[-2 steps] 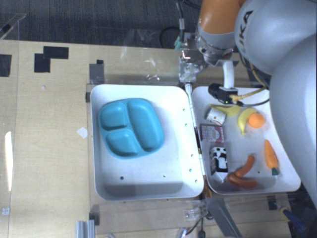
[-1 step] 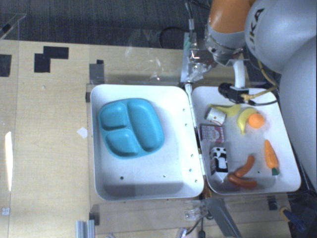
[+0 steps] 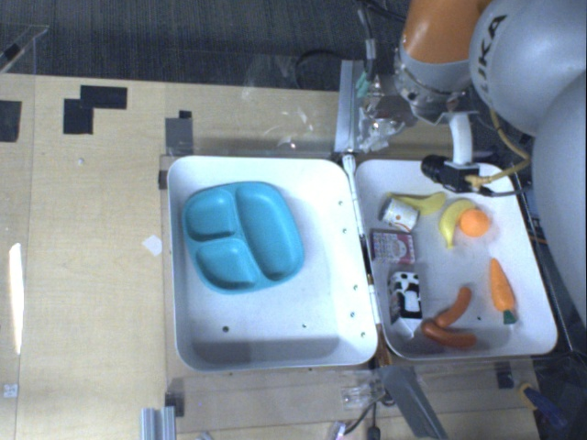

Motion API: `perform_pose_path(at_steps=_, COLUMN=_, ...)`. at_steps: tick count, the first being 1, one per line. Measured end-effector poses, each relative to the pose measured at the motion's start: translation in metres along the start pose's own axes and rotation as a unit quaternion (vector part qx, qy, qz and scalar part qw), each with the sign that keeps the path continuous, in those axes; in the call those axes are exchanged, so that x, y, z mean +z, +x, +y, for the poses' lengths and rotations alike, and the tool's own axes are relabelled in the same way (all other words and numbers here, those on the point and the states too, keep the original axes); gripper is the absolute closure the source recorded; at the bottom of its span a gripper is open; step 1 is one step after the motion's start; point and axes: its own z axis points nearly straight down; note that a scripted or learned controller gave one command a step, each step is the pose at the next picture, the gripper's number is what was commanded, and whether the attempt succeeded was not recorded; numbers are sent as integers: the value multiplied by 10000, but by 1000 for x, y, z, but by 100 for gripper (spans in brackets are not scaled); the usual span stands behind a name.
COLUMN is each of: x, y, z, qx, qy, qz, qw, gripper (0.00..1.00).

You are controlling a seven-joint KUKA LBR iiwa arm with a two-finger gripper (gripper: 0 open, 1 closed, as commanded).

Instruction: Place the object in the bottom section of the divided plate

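You have a crowded right-hand white bin (image 3: 527, 246) and a hand (image 3: 381, 122) parked above its far-left corner, near the divider between the bins — whether it is wide or narrow I cannot tell from this angle, and nothing is visibly held in it.

The task does not say which object goes; all candidates lie in the right bin, well apart from the blue three-section plastic plate (image 3: 243, 235), which sits in the left-hand white bin (image 3: 275, 337) on the pale wooden worktop (image 3: 83, 291).

What could go wrong, in my judgement:
- The yellow banana (image 3: 448, 216), the small orange ball (image 3: 474, 223) and the white tipped-over cup (image 3: 400, 212) lie touching or just beside one another — a grasp there may catch two things or push one aside.
- The flat printed packet (image 3: 393, 244) and the black-and-white carton (image 3: 406, 293) lie low, so a pinch may slip off.
- The two reddish sausages (image 3: 449, 324) rest close to the near wall, which may block a descent.
- The plate's sections are small; a release slightly off lands in the wrong one.

Counted: two bins, one plate, one banana, one ball, one cup, one packet, one carton, one orange carrot (image 3: 501, 290), two sausages.
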Motion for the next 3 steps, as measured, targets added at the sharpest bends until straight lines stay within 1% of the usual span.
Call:
perform_pose_path(at_steps=1, x=25, y=64, z=-2, qx=-540, qy=3, qz=6, qw=9985, gripper=100)
perform_pose_path(at_steps=2, x=15, y=41, z=4, qx=-355, qy=-2, qz=3, qw=9994, gripper=100)
perform_pose_path(at_steps=3, x=2, y=17, z=2, qx=-55, qy=-5, qz=1, qw=10000, gripper=100)
